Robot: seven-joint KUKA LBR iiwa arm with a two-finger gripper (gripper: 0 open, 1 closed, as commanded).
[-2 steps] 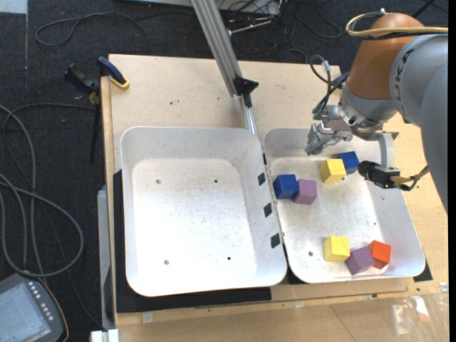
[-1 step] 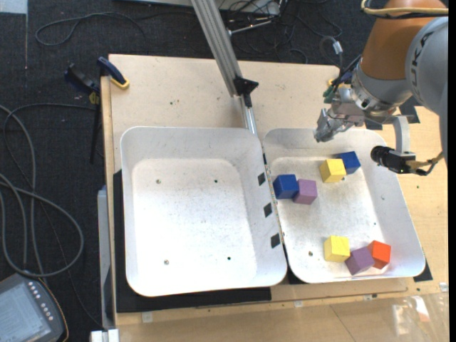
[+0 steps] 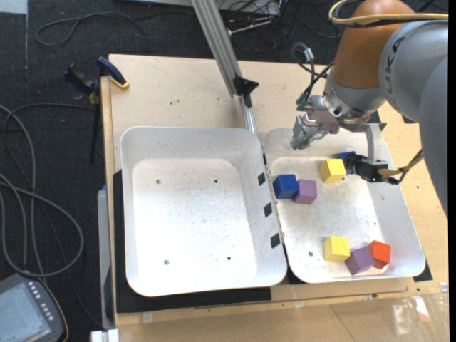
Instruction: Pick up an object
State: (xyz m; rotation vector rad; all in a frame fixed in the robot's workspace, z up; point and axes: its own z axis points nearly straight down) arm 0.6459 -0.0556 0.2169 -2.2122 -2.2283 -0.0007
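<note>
The pale, matte fibreboard bench top (image 3: pixel 185 95) lies on dark carpet strewn with thin black cables (image 3: pixel 43 155). A ribbed aluminium rail (image 3: pixel 217 38) slants down from twelve o'clock toward the bench's middle, ending in a black bracket.

At two o'clock the smooth grey KUKA arm with its glossy orange band (image 3: pixel 388 48) reaches in, loose wires looped around its wrist.

Two shallow white plastic bins with rounded corners sit side by side, their rims touching. The left white bin (image 3: pixel 142 155) is faintly speckled with dark dust. The right white bin (image 3: pixel 395 212) holds the blocks.

The metal two-finger gripper (image 3: pixel 303 137) hangs over the right bin's twelve o'clock edge; whether its claw is spread or pressed together cannot be told, and nothing shows between its tips.

The task's things, all matte, foam-like cubes, lie in the right bin. A blue cube (image 3: pixel 286 186) touches a pale purple cube (image 3: pixel 306 191) at the bin's ten o'clock. A yellow cube (image 3: pixel 332 170) sits at one o'clock of them, near a black fitting. At the bin's five o'clock, a second yellow cube (image 3: pixel 337 248), a second purple cube (image 3: pixel 359 259) and an orange cube (image 3: pixel 380 253) cluster together.

At the bench's ten o'clock corner lies a blue-and-yellow clamp (image 3: pixel 114 73).
</note>
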